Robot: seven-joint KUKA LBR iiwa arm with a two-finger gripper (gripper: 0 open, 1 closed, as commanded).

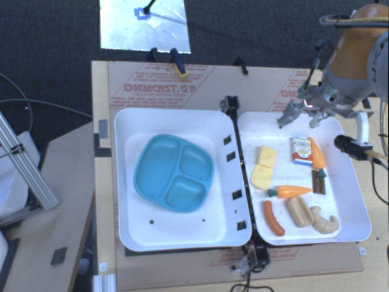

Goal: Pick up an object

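Right bin (352,181): carton (300,150) just below claw (302,118).

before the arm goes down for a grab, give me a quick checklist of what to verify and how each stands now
1. Gripper holds nothing: ok, nothing sits between its spread fingers.
2. Gripper over the right bin: ok, it hangs above the bin's far edge.
3. Gripper lined up over a target: not ok, the nearest things, the small carton and the upright carrot, lie nearer the camera than the gripper.
4. Target free of neighbours: not ok for those two, they touch side by side; the sausage lies apart.
5. Left bin traffic: ok, the blue plate lies away from the arm.
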